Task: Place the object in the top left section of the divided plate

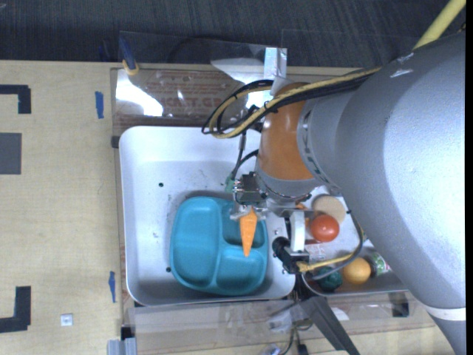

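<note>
Overhead slanted view of the bench (52, 220) with a shallow white bin (144, 191) at centre. A blue divided plate (199, 250) lies in the lower part of this bin, its long side running up and down the frame; raised ridges split it into one large section on the left and smaller sections on the right. An orange carrot (248, 232) points downward over the upper right section of the plate, its thick end up at the jaws (246, 211) and its tip over the plate's inner ridge. The jaws appear to pinch the carrot's thick end, though the wrist hides much of the contact. The grey arm (399, 161) with its orange band (284, 143) enters from the right and covers most of the second bin. Beside the wrist, to the right of the plate, sit a red tomato (324, 228), a pale round item (330, 206), a yellow-orange fruit (357, 271) and a dark green item (330, 278). A clear plastic sheet (185, 87) lies above the bin.
</note>
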